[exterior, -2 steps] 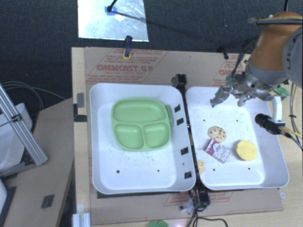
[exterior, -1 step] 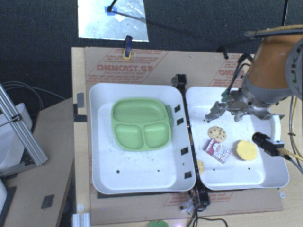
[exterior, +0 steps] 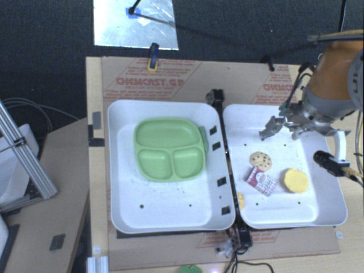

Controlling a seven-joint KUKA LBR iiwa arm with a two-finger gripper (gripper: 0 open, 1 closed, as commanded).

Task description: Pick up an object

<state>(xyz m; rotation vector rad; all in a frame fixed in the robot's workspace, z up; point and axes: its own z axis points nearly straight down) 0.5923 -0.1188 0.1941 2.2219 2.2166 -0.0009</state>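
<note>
Two white bins sit side by side on a brown bench (exterior: 170,75). We see the left bin (exterior: 122,209) first, and it has a big green tray (exterior: 169,149) in it. The tray has three parts, one long part at the top and two small parts below. It lies flat near the middle of that bin.

Next we see the right bin (exterior: 327,209). The grey and orange arm (exterior: 335,73) comes in from the right and hangs over the top part of this bin. At its end is the gripper (exterior: 280,127). We see it above the white floor of the bin, up and to the right of the small things. Nothing is between its fingers that we can see, and we cannot tell if they are spread or closed.

Now the small things in the right bin. A yellow round thing (exterior: 296,180) lies near the right side. Just to its left is a little red and white packet (exterior: 261,181), tilted. A round cookie (exterior: 260,160) with dark dots sits right above the packet, close to it. A tiny yellow bit (exterior: 240,200) sits at the left wall of this bin, lower down.
</note>
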